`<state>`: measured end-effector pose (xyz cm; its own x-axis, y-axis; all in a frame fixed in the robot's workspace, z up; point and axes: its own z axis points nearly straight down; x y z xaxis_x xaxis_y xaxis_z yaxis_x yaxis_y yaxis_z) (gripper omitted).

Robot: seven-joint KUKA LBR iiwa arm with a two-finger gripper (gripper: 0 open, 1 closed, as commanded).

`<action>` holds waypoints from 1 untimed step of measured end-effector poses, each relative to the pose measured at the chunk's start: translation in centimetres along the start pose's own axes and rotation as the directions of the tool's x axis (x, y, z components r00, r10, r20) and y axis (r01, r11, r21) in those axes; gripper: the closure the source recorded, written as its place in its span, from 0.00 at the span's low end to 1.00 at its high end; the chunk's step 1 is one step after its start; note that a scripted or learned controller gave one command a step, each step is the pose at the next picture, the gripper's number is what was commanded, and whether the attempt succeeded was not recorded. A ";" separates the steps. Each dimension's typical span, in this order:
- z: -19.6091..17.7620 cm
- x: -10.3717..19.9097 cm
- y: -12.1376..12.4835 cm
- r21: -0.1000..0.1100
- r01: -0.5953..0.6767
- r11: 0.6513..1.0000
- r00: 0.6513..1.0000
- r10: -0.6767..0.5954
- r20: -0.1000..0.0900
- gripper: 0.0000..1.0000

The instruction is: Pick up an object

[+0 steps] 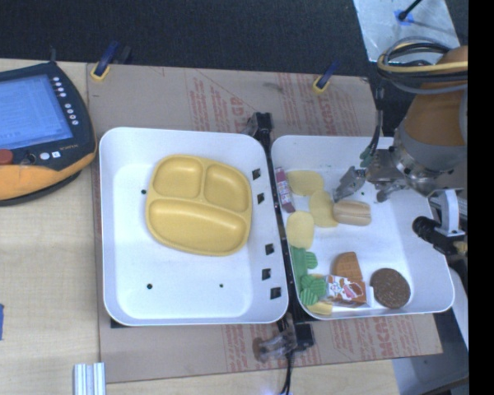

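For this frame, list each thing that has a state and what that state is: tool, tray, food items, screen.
tool: fingers apart, low in the right bin, nothing between them
yellow tray: flat in the left bin, right side up, compartments bare
bread roll: lying on its side just below the tool
round brown cookie: lying flat, right bin's lower corner
snack packet: lying flat
handheld screen: lit

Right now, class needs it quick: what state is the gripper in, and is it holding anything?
Gripper: open, holding nothing, poised over the right bin just above the tan roll.
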<state>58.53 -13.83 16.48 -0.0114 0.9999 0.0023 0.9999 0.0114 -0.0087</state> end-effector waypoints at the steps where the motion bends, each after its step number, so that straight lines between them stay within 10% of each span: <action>1: 7.8 -1.6 -7.8 0.007 -0.010 1.000 1.000 0.010 -0.001 0.00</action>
<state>50.65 -15.48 8.71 -0.0010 1.0000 0.0033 0.9999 0.0010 -0.0153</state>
